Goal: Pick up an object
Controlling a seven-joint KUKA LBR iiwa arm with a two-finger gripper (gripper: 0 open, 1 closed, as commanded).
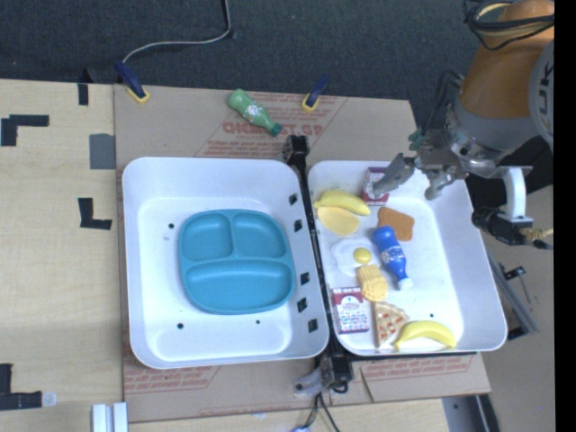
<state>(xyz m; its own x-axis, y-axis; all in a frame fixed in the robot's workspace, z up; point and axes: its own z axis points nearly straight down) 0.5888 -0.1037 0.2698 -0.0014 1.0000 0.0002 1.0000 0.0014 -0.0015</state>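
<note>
Objects fill the right bin (477,268): a banana (341,202) at its upper left with a pale yellow slice just below it, an orange piece (397,223) to the right, a blue bottle (391,256) beneath that, a fried egg (353,256) beside the bottle; lower down, a waffle (372,283), a small red carton (350,311), a pizza slice (389,322) and a second banana (425,333) at the bottom; the gripper (414,177) hovers over the bin's upper edge, fingers spread wide, nothing between them; a small reddish item (373,185) lies just beside the left fingertip; over in the left bin (144,205) sits a blue divided plate (238,261); a green bottle (253,112) lies on the cardboard above.
</note>
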